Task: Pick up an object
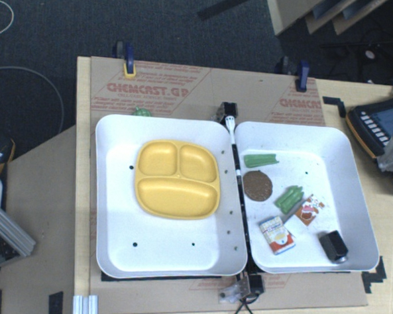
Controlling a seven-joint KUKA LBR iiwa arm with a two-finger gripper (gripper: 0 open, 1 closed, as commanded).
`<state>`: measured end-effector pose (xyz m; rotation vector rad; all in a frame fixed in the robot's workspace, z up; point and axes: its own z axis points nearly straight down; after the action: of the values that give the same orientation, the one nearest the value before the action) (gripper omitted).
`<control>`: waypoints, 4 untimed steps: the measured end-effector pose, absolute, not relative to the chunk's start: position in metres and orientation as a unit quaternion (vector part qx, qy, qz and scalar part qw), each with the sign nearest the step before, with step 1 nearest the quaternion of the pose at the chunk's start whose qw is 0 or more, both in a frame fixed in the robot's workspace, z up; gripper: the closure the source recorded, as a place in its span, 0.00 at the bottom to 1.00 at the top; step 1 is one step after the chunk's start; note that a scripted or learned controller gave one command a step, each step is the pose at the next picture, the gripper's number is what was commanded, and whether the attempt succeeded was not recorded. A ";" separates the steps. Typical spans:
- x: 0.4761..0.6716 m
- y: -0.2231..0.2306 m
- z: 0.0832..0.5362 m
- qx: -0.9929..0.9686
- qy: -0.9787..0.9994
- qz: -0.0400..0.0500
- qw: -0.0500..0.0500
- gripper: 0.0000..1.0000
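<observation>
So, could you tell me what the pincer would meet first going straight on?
The pincer is too blurred to judge heading; going left, probably the right bin rim first, though depth is unclear.

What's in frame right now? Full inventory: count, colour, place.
bins: 2, white, side by side on the bench
divided plate: 1, yellow, three compartments, middle of the left bin
flat strip: 1, green, upper left of the right bin
round disc: 1, brown, right bin, just below the strip
chunky piece: 1, green, centre of the right bin
small packet: 1, red and white, right of the chunky piece
small carton: 1, white and red, lower middle of the right bin
block: 1, black, lower right corner of the right bin
clamps: 2, blue, far edge of the board
</observation>
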<state>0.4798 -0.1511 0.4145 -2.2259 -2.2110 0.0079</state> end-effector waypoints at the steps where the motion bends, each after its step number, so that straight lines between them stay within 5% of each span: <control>1: 0.479 -0.181 0.405 -0.708 -0.706 0.001 0.001 1.00; 2: 0.480 -0.134 0.484 -0.705 -0.709 -0.003 -0.005 1.00; 3: 0.477 -0.229 0.378 -0.710 -0.704 0.003 0.004 1.00; 4: 0.480 -0.184 0.458 -0.705 -0.709 -0.003 -0.005 1.00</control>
<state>0.4803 -0.1843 0.4575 -2.2225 -2.2337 -0.0081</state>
